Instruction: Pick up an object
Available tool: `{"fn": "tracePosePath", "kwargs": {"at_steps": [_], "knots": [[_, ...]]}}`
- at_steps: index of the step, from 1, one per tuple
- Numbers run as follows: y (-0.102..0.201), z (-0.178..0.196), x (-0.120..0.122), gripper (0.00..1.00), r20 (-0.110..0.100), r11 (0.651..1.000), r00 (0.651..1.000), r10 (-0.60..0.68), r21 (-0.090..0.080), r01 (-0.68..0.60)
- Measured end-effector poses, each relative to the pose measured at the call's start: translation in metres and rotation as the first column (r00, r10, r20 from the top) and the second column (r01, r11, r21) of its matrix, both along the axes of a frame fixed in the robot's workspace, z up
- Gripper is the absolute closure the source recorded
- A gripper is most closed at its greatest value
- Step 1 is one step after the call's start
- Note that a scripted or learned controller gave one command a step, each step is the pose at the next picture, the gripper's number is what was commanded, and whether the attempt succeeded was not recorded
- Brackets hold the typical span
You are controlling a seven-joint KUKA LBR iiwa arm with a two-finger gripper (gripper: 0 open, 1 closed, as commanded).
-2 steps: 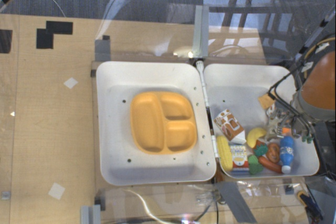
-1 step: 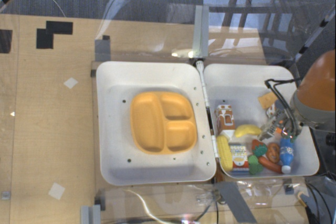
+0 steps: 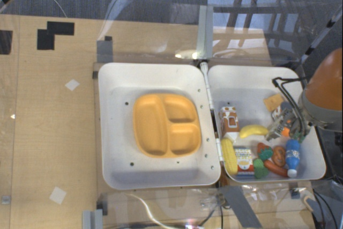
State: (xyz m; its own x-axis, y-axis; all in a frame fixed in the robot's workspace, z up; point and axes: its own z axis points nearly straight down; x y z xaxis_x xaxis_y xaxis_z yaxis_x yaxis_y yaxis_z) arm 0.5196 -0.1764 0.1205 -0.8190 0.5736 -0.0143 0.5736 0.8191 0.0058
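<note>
The gripper (image 3: 282, 128) is hovering in the right bin (image 3: 300, 79), at three o'clock of the banana (image 3: 253, 131); I cannot tell its state. A blue bottle (image 3: 292, 156) is lying at five o'clock of it.

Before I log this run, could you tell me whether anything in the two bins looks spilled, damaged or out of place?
Nothing stands out. The yellow divided tray lies flat in the left bin. The toy food in the right bin, including the banana, corn and blue bottle, is jumbled but contained.
</note>
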Motion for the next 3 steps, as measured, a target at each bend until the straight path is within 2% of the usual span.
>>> {"fn": "tracePosePath", "kwargs": {"at_steps": [1, 2, 3], "knots": [[0.001, 0.012, 0.003, 1.0, 0.008, 1.0, 1.0, 0.007, -0.003, -0.007], [0.032, -0.03, -0.006, 1.0, 0.001, 1.0, 1.0, -0.022, -0.001, 0.022], [0.032, -0.018, -0.003, 1.0, 0.011, 1.0, 1.0, -0.016, -0.003, 0.016]]}}
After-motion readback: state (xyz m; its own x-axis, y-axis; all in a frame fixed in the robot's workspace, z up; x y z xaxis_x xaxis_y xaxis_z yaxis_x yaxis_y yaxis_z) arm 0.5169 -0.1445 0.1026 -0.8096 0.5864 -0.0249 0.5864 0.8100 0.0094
